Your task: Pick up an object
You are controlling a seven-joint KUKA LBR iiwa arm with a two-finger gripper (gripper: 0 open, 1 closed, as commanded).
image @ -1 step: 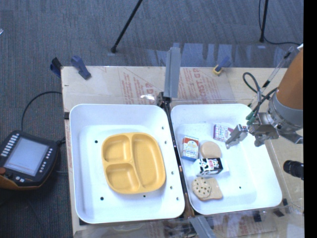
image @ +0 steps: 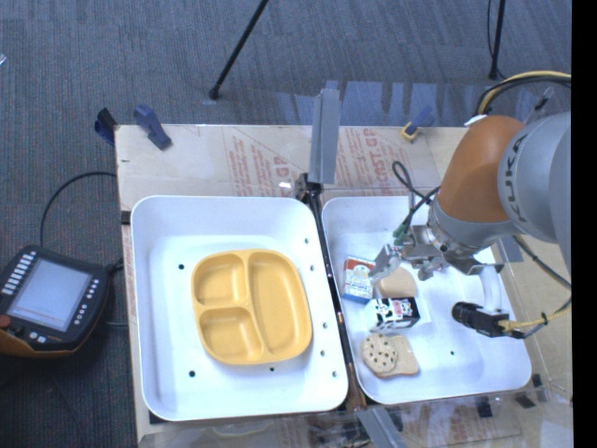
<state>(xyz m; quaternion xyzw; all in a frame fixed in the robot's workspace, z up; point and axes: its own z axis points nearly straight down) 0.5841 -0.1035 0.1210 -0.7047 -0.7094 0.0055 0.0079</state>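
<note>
Jaws [image: 399, 261] of the grey arm hang low in the right bin [image: 504, 367], and whether they are released or clenched cannot be told. Just beneath them lies a tan bread-like piece [image: 398, 285], seemingly touching. Beside it sit a small red-and-white carton [image: 358, 279], a black-and-white item [image: 395, 313] and a cookie [image: 389, 355]. A yellow divided plate [image: 250, 304] rests in the left bin [image: 159, 231].

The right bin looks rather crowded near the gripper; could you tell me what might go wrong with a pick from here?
1. The gripper sits above a tight cluster: tan piece, small carton and cow-print item. It may nudge neighbours or catch two.
2. The cookie lies flat, so closing on it could slip.
</note>
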